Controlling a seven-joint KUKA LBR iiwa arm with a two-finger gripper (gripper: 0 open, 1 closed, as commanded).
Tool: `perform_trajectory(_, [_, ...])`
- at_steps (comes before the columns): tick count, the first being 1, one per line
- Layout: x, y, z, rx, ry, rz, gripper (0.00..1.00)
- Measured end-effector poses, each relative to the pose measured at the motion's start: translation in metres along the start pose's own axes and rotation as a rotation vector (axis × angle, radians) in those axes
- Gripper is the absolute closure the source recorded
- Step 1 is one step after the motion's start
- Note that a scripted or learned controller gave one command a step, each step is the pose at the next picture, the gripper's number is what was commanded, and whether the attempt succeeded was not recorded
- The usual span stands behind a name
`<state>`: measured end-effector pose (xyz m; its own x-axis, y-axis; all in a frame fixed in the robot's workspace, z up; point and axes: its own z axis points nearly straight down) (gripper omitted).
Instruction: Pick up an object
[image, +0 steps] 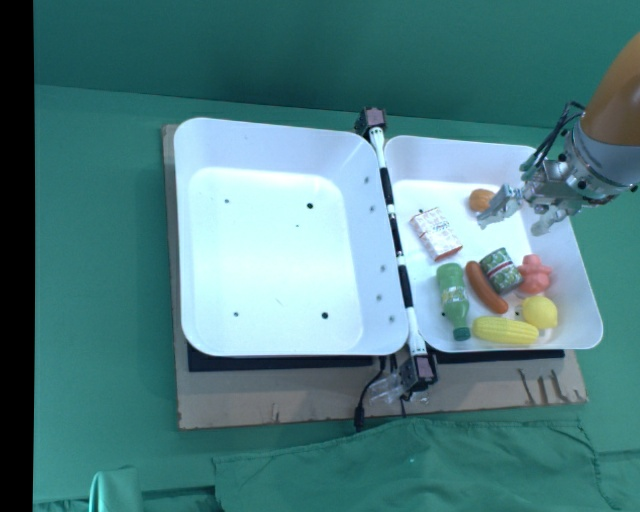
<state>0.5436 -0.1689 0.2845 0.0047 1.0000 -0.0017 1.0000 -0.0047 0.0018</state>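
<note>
The right bin (430, 165) holds several toy foods: a red and white carton (436, 232), a green bottle (453, 298), a sausage (486, 286), a green can (499, 270), a pink toy (536, 274), a lemon (540, 312), a corn cob (505, 330) and a small orange piece (482, 199). My gripper (521, 212) hangs over the bin's far right part, open, with nothing between its fingers. Its left finger (498, 208) is right beside the orange piece.
The left bin (200, 150) sits beside the right one, with a black and white bar (392, 230) along the shared edge. Both rest on a cardboard sheet (280, 405) over green cloth. The arm comes in from the upper right.
</note>
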Motion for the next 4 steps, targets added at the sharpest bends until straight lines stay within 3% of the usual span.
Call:
perform_trajectory(1, [0.0, 0.0, 0.0, 0.0, 0.0, 0.0, 0.0])
perform_trajectory(2, [-0.005, 0.006, 0.043, 0.003, 0.0, 0.0, 0.0])
perform_trajectory(3, [0.002, 0.003, 0.091, -0.007, 0.004, -0.001, 0.0])
perform_trajectory(4, [0.0, 0.009, 0.094, -0.018, -0.001, -0.002, 0.0])
